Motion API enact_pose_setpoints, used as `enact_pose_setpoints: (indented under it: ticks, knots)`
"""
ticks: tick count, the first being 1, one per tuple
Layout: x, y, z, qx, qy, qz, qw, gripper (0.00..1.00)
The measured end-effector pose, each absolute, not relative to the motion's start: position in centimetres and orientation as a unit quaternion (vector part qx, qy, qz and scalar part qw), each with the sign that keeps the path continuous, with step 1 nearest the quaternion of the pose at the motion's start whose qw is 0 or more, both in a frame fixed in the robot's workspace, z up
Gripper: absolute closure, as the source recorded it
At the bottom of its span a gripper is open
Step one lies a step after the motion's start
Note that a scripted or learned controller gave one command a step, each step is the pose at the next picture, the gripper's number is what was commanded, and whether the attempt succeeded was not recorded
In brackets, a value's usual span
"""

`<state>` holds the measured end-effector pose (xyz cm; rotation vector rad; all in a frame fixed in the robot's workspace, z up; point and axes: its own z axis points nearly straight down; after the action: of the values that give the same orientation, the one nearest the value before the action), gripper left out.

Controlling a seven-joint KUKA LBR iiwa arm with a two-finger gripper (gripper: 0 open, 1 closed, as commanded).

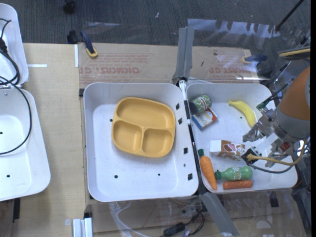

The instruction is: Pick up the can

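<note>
The can (201,102) is small and green with a pale label. It lies on its side at the back left of the right bin (222,89), just above a red and white packet (205,118). My gripper (253,143) hangs over the right side of that bin, next to a brown and white carton (227,149). It is well to the right of the can and nearer the front, apart from it. The arm's orange band (297,105) sits above the gripper at the view's right.
A banana (243,111) lies behind the gripper. A carrot (208,170), a green bottle (236,173) and a red-orange item (237,184) lie along the right bin's front. The left bin (98,147) holds a yellow divided plate (143,126).
</note>
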<state>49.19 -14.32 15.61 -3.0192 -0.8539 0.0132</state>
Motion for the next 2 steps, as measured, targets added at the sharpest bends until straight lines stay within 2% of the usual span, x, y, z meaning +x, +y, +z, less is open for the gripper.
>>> enact_pose_setpoints:
  ticks: [1, 2]
  knots:
    - [47.6, -20.2, 11.8, -0.963, -0.269, 0.0041, 0.003, 0.00]
    - [48.4, -19.1, 9.6, -0.930, -0.368, 0.0031, 0.003, 0.00]
